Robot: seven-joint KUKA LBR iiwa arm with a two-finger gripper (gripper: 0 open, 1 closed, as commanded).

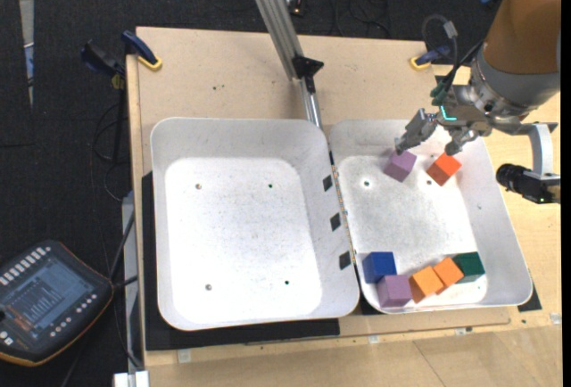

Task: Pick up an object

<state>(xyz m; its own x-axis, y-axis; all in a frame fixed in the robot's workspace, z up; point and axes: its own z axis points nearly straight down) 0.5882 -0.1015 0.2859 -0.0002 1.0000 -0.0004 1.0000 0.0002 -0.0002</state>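
Note:
In the right bin [500, 225], a purple block [400, 165] and an orange block [443, 168] lie near the far wall, a small gap between them. My gripper [434, 143] hangs just beyond and above them, open, its two fingers spread wide. One fingertip [409, 139] stands over the purple block and the other near the orange one. Nothing sits between the fingers. Along the bin's near wall lie a blue block [379, 266], a second purple block [395, 290], two orange blocks [426, 280] and a green block [468, 266].
The left bin [165, 225] adjoins the right one. A slanted metal pole [272, 6] ends at the bins' far junction. Blue and yellow clamps [134, 46] grip the bench's far corners. A teach pendant [45, 300] lies at bottom left.

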